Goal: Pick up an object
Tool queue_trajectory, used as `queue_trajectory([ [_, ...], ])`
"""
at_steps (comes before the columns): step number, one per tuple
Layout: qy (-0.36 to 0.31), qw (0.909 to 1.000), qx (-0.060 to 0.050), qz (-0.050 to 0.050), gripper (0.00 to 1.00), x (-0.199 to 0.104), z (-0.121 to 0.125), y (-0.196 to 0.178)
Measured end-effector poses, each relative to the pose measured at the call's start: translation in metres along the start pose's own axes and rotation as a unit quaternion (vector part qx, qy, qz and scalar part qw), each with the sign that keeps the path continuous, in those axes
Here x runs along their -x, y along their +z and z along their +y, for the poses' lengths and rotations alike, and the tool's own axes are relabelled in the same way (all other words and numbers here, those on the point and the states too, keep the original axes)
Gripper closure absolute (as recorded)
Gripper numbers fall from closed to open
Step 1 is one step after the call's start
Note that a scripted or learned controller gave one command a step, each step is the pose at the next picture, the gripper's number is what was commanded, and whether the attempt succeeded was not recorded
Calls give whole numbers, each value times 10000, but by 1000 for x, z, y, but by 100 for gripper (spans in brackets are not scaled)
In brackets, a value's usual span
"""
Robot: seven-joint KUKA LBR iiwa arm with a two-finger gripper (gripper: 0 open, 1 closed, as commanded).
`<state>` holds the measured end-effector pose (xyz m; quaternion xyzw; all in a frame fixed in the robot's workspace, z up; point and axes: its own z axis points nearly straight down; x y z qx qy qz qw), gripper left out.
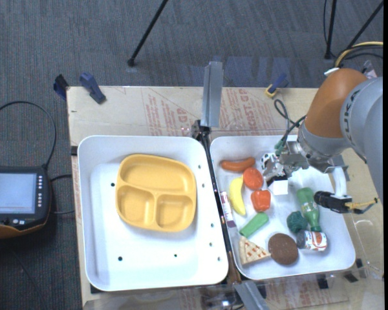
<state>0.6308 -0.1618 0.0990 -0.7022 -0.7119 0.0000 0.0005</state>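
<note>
The grey arm with its orange band reaches in from the right, its tool [279, 166] low over the right-hand shallow white bin [346, 250], the tip lost in cables and clutter; whether it is apart or together cannot be told. Just below it sits a small white block [280, 186], partly masked. Nearby lie glossy plastic toy foods: an orange sausage [238, 165] lying left-right, a curved yellow banana [237, 196] running top to bottom, a green bottle [308, 206] pointing downward. The left-hand bin [97, 250] holds a yellow three-compartment plastic tray [156, 191] on the cardboard-covered tabletop [149, 112].
</note>
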Motion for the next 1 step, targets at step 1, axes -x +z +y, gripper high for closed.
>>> queue_trajectory([
  [1, 174, 9998, 16, 8, 100, -93, -6, -94],
])
